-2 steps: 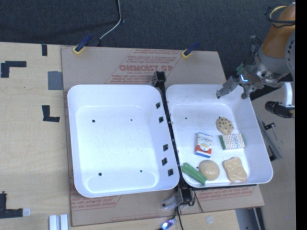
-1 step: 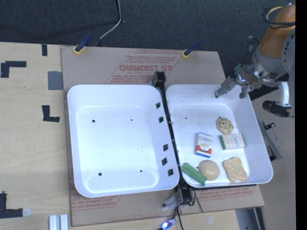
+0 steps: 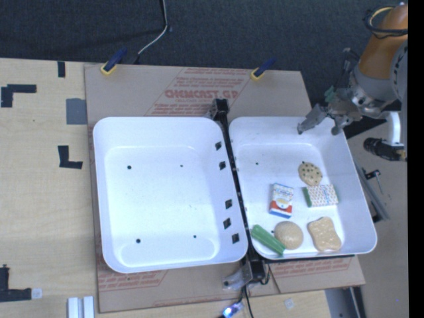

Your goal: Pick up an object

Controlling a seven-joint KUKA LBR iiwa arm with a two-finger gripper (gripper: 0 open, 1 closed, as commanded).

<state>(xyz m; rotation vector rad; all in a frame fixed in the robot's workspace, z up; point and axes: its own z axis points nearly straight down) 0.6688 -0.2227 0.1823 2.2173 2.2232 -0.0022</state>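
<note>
Nearest the camera, along the front edge of the right bin point(image 3: 344, 152), lie three things in a row: a green cylinder-shaped object point(image 3: 267, 239) at the front left corner, lying at a slant; a round tan bun-like object point(image 3: 289, 234) just beside it, touching or nearly touching; and a tan bread-slice shape point(image 3: 324, 234) to the right, close to the bun. Farther back in the same bin, a small white box with red and blue print point(image 3: 281, 200) sits near the middle. To its right is a flat pale packet with a dotted pattern and a green edge point(image 3: 320, 195). Behind that packet, just apart from it, lies a round speckled cookie point(image 3: 309, 173).

The left bin point(image 3: 106, 177) sits side by side with the right one, their inner walls touching along a row of black clips. Both rest on a brown cardboard sheet point(image 3: 192, 91) on the counter point(image 3: 40, 177).

The grey arm with its orange band point(image 3: 387, 28) comes in from the right. Its gripper point(image 3: 321, 123) hovers over the back right rim of the right bin, well apart from all the objects. The fingers point(image 3: 307, 124) are spread apart with nothing between them.
</note>
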